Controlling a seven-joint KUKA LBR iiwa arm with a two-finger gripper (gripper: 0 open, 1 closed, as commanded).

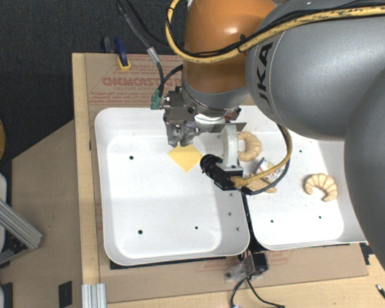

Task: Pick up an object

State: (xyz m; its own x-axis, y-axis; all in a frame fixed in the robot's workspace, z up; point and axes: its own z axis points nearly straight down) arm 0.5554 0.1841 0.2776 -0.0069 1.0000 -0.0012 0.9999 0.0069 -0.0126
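A yellow wedge-shaped block (pixel 185 158) hangs at the back right of the left bin (pixel 135 191). Its upper edge is tucked between the fingertips of my gripper (pixel 181 142), which points straight down and is shut on it. The grey arm with its orange band (pixel 224 24) looms over the bins' rear and hides part of the right bin (pixel 308 226).
Two tan croissant-shaped pieces lie in the right bin, one (pixel 321 187) near its right side and one (pixel 249 145) by the divider. A small multicoloured item (pixel 264 170) sits between them, half hidden by a black and yellow cable (pixel 226 178). Brown cardboard (pixel 83 172) surrounds the bins.
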